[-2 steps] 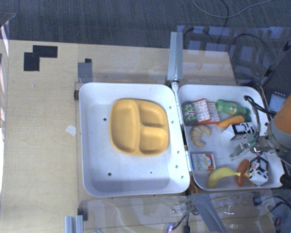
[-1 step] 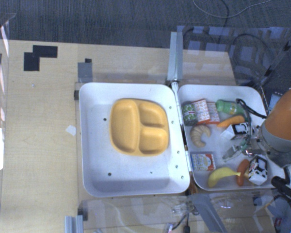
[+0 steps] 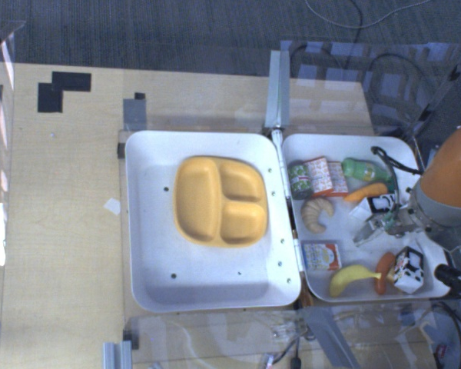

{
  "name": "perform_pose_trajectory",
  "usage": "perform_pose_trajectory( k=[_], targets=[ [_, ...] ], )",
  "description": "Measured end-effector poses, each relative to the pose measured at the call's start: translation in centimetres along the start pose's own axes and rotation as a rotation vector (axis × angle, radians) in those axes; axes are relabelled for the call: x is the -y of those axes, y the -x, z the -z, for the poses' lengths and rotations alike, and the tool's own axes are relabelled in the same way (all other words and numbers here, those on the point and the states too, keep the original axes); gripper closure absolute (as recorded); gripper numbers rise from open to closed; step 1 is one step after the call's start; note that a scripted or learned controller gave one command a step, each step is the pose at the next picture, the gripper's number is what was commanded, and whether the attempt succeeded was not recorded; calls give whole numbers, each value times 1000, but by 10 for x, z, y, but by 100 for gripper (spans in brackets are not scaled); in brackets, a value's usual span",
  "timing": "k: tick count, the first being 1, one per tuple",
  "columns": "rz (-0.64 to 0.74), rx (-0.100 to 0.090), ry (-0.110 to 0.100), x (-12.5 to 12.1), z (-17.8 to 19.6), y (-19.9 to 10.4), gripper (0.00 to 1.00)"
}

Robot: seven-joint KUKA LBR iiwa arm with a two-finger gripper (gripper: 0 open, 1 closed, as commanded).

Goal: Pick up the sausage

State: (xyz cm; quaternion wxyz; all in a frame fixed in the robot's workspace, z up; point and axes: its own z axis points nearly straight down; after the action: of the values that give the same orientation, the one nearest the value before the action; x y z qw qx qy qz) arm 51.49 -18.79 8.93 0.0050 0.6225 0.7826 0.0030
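The sausage is a short reddish-brown piece lying near the front of the right bin. It sits between a yellow banana and a black-and-white cow-patterned item. My gripper hangs over the middle of the right bin, a little behind the sausage and apart from it. The grey arm with its orange band comes in from the right.
The right bin also holds a croissant, a carrot, a green bottle, a snack packet and a small packet. A yellow compartment tray lies in the left bin.
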Motion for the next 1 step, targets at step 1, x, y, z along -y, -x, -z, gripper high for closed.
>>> perform_pose_trajectory(
  k=[1],
  targets=[
    [7, 0, -3, -4, 2, 4, 0]
  ],
)
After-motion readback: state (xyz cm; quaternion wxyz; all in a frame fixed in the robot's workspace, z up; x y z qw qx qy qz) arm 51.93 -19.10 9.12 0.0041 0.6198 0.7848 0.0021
